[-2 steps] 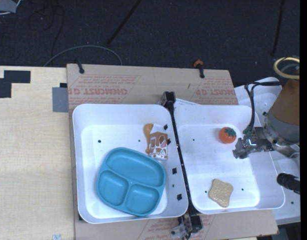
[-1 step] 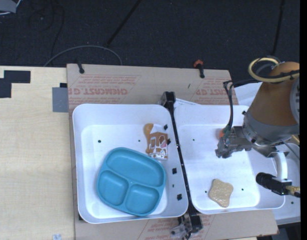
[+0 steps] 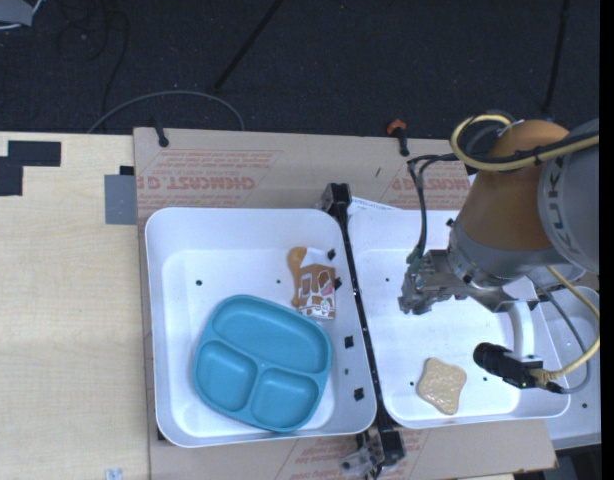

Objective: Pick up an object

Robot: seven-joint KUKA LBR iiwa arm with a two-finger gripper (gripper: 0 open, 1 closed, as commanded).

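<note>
the grey arm with an orange band [image 3: 512, 193] enters from the right of the camera view and bends down over the right shallow white bin [image 3: 387, 388]. its two-finger gripper [image 3: 419, 293] sits low over the left half of that bin, near the black divider strip [image 3: 352, 298] that runs between the two bins. the gripper is seen from above as a dark cluster of metal, so whether it is spread or pressed together cannot be told, and nothing is visibly pinched in it.

a pale beige, flat, bread-like piece [image 3: 441, 385] lies on the floor of the right bin, towards its near edge, below the gripper in the view and apart from it. a black cylindrical part with a yellowish cable [image 3: 507, 365] hangs off the arm just to the right of that piece.

the left shallow white bin [image 3: 172, 298] holds a light blue plastic tray with three compartments [image 3: 261, 362], resting flat in the near part of the bin. a small brown and white printed packet [image 3: 314, 286] lies just beyond the tray's far right corner, close to the divider strip; whether it touches the tray cannot be told.

both bins sit on a brown cardboard sheet with red lettering [image 3: 227, 173], which lies on a pale wooden bench [image 3: 57, 318].
</note>
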